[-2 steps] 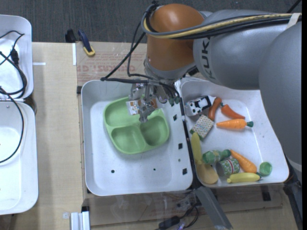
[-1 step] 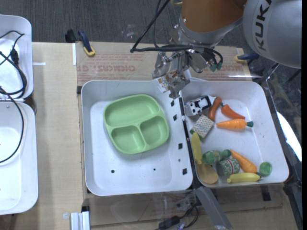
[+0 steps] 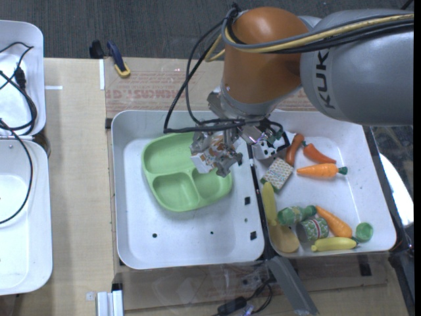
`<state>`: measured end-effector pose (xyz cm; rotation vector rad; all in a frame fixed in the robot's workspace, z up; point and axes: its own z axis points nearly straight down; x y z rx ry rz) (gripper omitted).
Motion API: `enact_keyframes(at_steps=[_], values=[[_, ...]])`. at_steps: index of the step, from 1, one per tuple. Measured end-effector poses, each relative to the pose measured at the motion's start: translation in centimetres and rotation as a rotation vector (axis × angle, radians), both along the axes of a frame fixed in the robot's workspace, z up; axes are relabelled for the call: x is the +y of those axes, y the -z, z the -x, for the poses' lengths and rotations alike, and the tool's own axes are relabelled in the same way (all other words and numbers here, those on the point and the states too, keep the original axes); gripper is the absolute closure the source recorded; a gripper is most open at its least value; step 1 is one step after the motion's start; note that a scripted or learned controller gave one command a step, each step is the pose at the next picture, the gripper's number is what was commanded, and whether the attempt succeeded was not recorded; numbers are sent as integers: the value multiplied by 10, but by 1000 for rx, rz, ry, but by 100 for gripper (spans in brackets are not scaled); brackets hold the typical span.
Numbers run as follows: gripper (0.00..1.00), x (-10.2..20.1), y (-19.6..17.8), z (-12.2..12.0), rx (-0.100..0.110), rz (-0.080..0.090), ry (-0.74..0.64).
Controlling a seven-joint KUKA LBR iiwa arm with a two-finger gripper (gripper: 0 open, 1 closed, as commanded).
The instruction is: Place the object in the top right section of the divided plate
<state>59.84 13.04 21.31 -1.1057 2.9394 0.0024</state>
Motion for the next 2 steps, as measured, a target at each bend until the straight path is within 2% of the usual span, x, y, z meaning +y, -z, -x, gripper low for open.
enact_keyframes(at_steps=[1,2], values=[[100,-13,36,-38,-3,-1,-168],[100,-7,34,-46,-4,-1,-434]])
